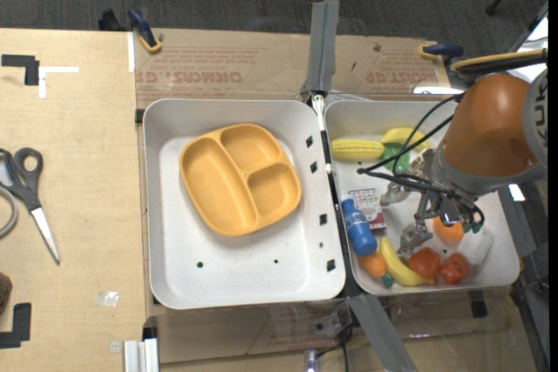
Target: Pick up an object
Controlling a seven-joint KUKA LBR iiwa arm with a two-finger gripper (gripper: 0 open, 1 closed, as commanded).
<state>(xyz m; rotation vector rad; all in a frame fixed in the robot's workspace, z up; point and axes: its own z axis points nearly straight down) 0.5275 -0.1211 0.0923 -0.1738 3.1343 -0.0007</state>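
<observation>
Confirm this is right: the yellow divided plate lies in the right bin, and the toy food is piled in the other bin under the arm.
Not quite. The camera view shows the yellow divided plate lying in the left bin. The toy food, such as the corn cob, is piled in the right bin under the arm.

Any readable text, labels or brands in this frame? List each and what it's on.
"OKMCAZ, GE...": reversed, faint red print on the cardboard strip behind the left bin; reading uncertain.
Similar red print on the cardboard behind the right bin: too blurred to read.
"KU": dark letters on the arm, cut off at the frame edge.
Label on the blue bottle: too small to read.
</observation>
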